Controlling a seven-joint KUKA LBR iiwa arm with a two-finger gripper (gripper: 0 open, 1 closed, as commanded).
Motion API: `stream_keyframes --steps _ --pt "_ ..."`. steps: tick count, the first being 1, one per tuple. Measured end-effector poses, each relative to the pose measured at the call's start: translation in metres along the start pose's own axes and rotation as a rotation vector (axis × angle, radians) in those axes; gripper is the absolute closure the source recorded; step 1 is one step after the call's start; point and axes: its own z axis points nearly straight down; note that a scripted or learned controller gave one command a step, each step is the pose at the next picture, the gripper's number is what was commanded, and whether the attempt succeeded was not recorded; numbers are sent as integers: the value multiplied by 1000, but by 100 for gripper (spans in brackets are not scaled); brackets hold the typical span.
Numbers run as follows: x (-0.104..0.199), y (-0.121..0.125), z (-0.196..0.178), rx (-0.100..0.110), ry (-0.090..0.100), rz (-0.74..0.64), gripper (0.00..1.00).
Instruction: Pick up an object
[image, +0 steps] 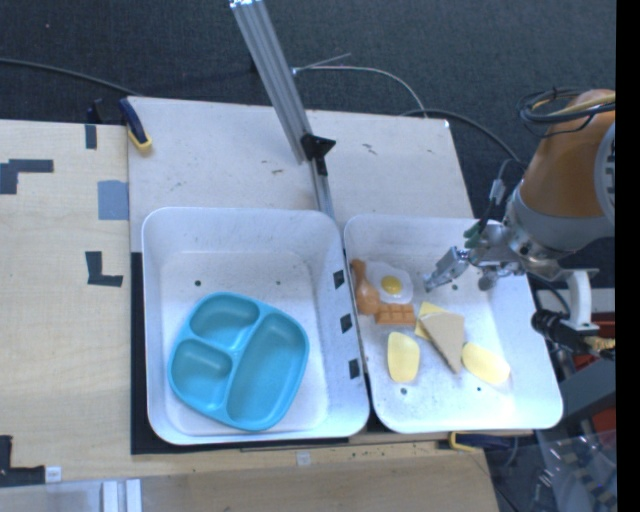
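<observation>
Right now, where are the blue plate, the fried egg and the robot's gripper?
blue plate (238, 360): camera view, on the ridge between its compartments, left bin.
fried egg (392, 286): camera view, on the yellow yolk, right bin.
gripper (437, 279): camera view, at its fingertips, above the right bin.

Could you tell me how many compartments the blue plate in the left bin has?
3. The blue plate has one small compartment at its upper left, another at its lower left, and a large one along its right side.
</observation>
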Motion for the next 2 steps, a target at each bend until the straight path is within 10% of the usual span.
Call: stream_keyframes --steps 1,2 --pt "-28 -4 97 9 -1 4 0" --pt "-25 -2 83 1 0 1 100"
